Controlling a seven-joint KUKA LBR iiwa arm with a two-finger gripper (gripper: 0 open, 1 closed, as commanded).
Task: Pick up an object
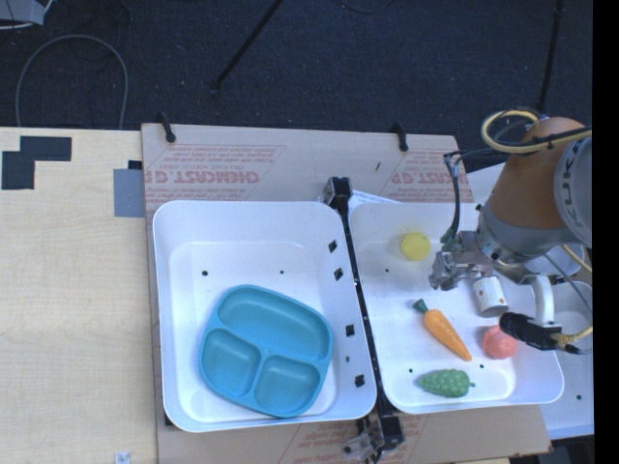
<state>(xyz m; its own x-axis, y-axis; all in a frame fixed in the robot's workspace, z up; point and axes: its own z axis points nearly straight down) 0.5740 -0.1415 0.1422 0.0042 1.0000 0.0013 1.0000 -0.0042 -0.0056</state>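
The right bin [392, 228] holds a yellow ball [416, 246] near its back, an orange toy carrot [444, 330] with a green top in the middle, a green bumpy vegetable [445, 383] at the front and a pink-red object [499, 342] at the right. My gripper [446, 275] hangs over the right bin, just right of the yellow ball and above the carrot's top end. Nothing shows between its fingers.
The left bin [184, 230] carries a blue divided plate [264, 349]. A black divider [350, 298] runs between the bins. The arm's grey and orange body [532, 196] fills the right bin's far right side. Cardboard lies under both bins.
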